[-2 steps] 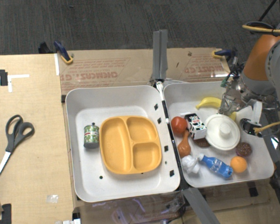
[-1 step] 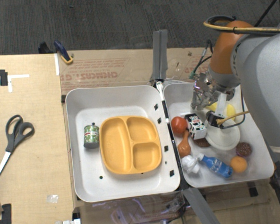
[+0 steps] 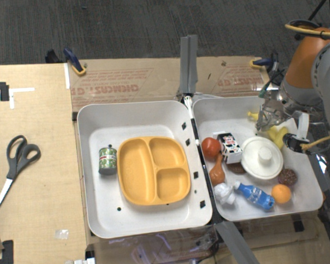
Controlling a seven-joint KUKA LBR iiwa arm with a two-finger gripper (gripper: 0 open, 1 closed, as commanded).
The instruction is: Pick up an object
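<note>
Fingers (image 3: pixel 266 121) of the gripper (image 3: pixel 269 122) hang at the upper right of the frame, over the back of the right bin (image 3: pixel 311 203); how far apart they stand I cannot tell, and nothing shows between them. Just below and beside them lies a yellow banana (image 3: pixel 276 134), whether touching the tips is unclear. Going down by size: the left bin (image 3: pixel 95 216) holds a yellow divided plate (image 3: pixel 154 170) with a small green can (image 3: pixel 107 160) against its left edge. In the right bin sit a white lid (image 3: pixel 262 157), a blue bottle (image 3: pixel 254 196), a red ball (image 3: pixel 211 147), an orange (image 3: pixel 281 193) and a checkered die (image 3: pixel 229 145). Scissors (image 3: pixel 13 163) lie on the bench at far left.
</note>
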